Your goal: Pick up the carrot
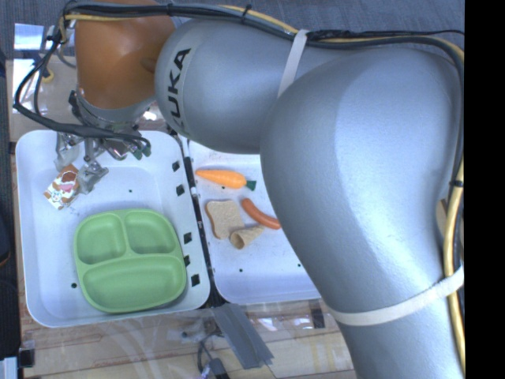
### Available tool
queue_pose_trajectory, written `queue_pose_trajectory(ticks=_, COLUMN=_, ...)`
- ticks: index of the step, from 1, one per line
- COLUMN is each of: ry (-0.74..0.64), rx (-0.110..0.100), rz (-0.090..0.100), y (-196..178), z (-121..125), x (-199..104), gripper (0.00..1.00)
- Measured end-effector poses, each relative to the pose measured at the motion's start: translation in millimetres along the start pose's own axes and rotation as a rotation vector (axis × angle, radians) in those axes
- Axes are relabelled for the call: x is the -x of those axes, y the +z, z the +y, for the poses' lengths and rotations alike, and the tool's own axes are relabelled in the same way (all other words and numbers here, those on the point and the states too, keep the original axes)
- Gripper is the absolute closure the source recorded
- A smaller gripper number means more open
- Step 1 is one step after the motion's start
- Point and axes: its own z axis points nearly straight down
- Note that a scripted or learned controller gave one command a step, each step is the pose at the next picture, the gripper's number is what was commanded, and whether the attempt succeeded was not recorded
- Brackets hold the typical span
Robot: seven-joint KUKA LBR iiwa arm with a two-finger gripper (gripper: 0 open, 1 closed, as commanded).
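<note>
The carrot [223,178], orange with a green tip, lies in the right bin [268,287] near its far left corner. My gripper [81,164] hangs over the far left part of the left bin [35,235], well away from the carrot. Its fingers [95,172] point down beside a small wrapped snack [62,188], and I see nothing between them.
A green divided plate [130,259] fills the near part of the left bin. In the right bin lie a slice of bread [222,216], a sausage [260,214] and a small cone [246,235]. My large grey arm [363,156] covers the right bin's right side.
</note>
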Motion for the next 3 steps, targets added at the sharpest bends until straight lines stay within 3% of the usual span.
queue_pose_trajectory(ticks=1, ry=0.611, rx=-0.001, rz=-0.004, y=9.8, z=-9.4, x=9.0, gripper=1.0)
queue_pose_trajectory(ticks=2, ry=0.823, rx=0.0, rz=-0.007, y=-55.9, z=-9.8, x=9.4, gripper=1.0)
queue_pose_trajectory(ticks=3, ry=0.973, rx=-0.001, rz=0.005, y=17.7, z=35.3, x=-51.7, gripper=1.0)
